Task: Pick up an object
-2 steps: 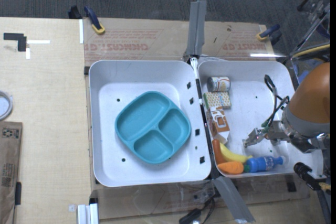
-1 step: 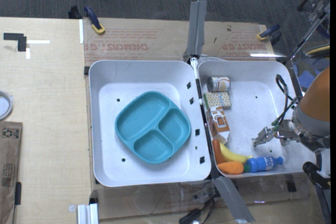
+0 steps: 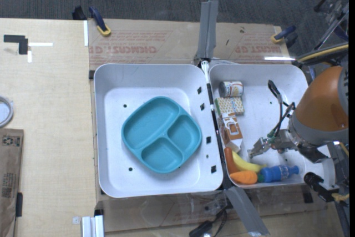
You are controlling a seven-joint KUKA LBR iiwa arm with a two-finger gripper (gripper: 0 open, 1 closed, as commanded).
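The toys sit bunched at the near end of the right bin (image 3: 302, 79) — an orange carrot (image 3: 244, 177), a yellow banana (image 3: 244, 162) and a blue bottle (image 3: 278, 174). The gripper (image 3: 259, 147) hovers just above the banana, holding nothing; I cannot tell how wide it is open. Best to drop straight onto the banana, then squeeze gently. Farther back stands a small can (image 3: 231, 89).

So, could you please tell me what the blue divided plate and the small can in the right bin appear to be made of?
The blue divided plate looks like moulded plastic: one even teal colour, matte with soft highlights, rounded ridges between its three sections. The small can lies on its side and seems metal, judging by a pale shiny rim, with a printed label around it; it is too small to be sure.
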